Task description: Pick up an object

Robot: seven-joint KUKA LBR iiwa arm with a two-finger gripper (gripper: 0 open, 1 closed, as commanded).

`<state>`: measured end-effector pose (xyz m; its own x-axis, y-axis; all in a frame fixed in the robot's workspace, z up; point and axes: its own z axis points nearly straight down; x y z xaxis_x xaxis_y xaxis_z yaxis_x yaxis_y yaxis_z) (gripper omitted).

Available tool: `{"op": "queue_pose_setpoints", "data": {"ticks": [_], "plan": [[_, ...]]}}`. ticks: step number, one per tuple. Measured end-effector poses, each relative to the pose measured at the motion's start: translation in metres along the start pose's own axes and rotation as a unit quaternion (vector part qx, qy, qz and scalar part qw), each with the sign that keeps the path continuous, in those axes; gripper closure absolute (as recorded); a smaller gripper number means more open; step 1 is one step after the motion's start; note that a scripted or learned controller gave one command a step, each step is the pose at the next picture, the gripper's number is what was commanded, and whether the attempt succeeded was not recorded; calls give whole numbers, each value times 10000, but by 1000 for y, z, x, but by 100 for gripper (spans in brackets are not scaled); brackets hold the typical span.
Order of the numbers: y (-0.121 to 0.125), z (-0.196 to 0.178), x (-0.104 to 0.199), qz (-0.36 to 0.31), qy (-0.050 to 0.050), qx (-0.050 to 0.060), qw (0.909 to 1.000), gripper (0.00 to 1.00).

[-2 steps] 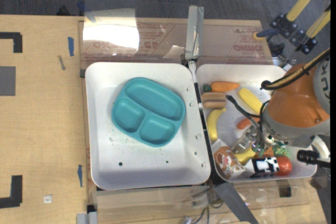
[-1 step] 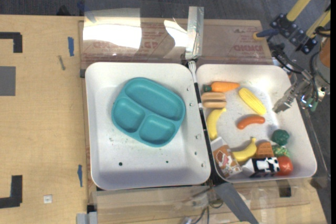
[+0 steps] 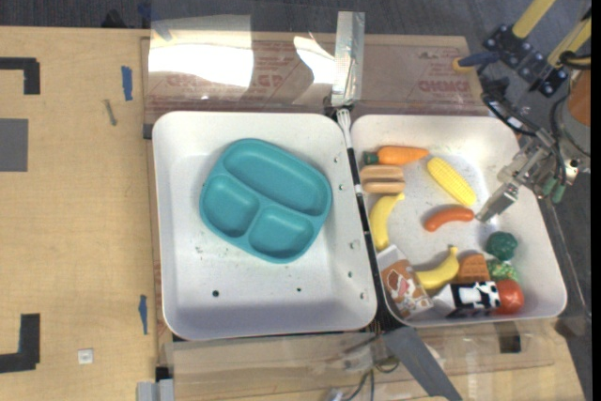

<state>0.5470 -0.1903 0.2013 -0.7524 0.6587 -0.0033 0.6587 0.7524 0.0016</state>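
Gripper hangs low over the right bin, near its right wall, with the tip just beside the right end of an orange sausage-shaped toy. From this angle I cannot tell whether it is spread or pressed together, and nothing visibly sits in it.

That right bin carries a clutter of toy food. A carrot lies near the top, with a hot dog just below it and a yellow corn cob slanting to the right. A pale yellow banana curves along the left wall. Lower down sit a second yellow banana, a brown-and-white packet, a black-and-white cow figure, a red tomato-like piece and a dark green broccoli piece.

On the light wooden worktop, the left bin holds a teal divided plate, lying flat and tilted slightly clockwise, well apart from the arm.
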Motion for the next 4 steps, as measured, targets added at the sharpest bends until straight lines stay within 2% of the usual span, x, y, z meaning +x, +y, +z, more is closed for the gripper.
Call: {"op": "queue_pose_setpoints", "data": {"ticks": [1,2,3,4], "plan": [[21,96,33,-1034,-123,-62,9945,0],[13,105,64,-863,-183,-85,9961,0],[82,99,13,988,-11,-9,9951,0],[83,88,12,978,-39,-20,9952,100]]}}
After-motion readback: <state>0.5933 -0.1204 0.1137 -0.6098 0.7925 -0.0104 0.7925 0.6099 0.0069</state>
